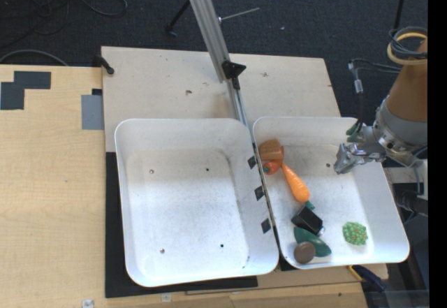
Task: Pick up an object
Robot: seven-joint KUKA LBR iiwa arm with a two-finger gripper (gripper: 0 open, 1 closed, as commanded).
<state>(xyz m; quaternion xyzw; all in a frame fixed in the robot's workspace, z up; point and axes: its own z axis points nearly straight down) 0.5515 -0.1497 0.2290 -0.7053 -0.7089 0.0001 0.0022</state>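
Two white bins (140, 133); right one holds perhaps six small objects (296, 186).

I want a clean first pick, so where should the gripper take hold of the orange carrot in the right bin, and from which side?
Grip the carrot across its thicker middle, coming straight down from above. It lies flat and slanted on the right bin floor, long and narrow, so closing across its width probably suits. The brown block crowds its upper end, the black piece its lower.

- Arm (411, 100): rounded casing, orange-tan band over a grey wrist section.
- Gripper (347, 160): bare silver metal with a small green part on top; detail is too blurred to resolve.
- Cabling: yellow and dark cable loops coiled above the arm.
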